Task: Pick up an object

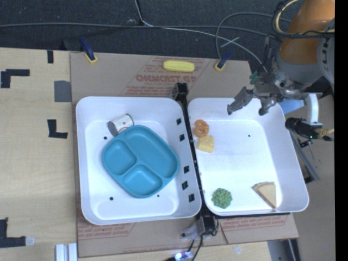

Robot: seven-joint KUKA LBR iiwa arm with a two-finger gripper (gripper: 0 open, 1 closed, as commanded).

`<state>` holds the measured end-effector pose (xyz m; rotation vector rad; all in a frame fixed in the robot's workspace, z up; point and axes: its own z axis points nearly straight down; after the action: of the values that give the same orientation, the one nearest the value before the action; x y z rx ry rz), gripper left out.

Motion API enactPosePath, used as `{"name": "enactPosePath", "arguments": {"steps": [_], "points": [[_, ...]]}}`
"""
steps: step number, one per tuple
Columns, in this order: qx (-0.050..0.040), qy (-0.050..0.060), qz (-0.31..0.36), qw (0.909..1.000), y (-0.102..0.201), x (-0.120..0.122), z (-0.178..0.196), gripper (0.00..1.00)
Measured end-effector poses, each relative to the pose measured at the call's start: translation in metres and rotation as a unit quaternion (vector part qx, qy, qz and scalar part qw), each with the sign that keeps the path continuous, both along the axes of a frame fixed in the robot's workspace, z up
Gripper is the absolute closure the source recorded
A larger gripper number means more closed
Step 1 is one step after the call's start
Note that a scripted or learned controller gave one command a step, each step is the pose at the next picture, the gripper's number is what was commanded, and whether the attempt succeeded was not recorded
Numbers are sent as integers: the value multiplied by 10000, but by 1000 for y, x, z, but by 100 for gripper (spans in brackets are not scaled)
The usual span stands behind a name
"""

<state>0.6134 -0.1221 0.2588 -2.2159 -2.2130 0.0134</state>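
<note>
My gripper (249,107) hangs open over the back edge of the right bin (283,162), its two grey fingers spread with nothing between them. In that bin a pretzel (201,128) and a yellow cheese piece (206,143) lie near the left wall. A green broccoli head (221,198) sits at the front, and a tan bread wedge (266,193) lies at the front right. The left bin (89,145) holds a blue divided plate (140,160) and a small white cup (120,124) lying on its side.
A yellow banana-like object (178,66) lies on the cardboard behind the bins. Blue-and-yellow clamps (88,53) hold the cardboard's back edge. A black divider (187,145) runs between the bins. Cables loop above the arm.
</note>
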Motion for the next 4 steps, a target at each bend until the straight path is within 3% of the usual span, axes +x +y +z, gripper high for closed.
{"name": "enactPosePath", "arguments": {"steps": [1,4], "points": [[-7,-57,14,10000,0,2,7,0],[-8,-34,11,10000,-3,-7,-128,0]]}}
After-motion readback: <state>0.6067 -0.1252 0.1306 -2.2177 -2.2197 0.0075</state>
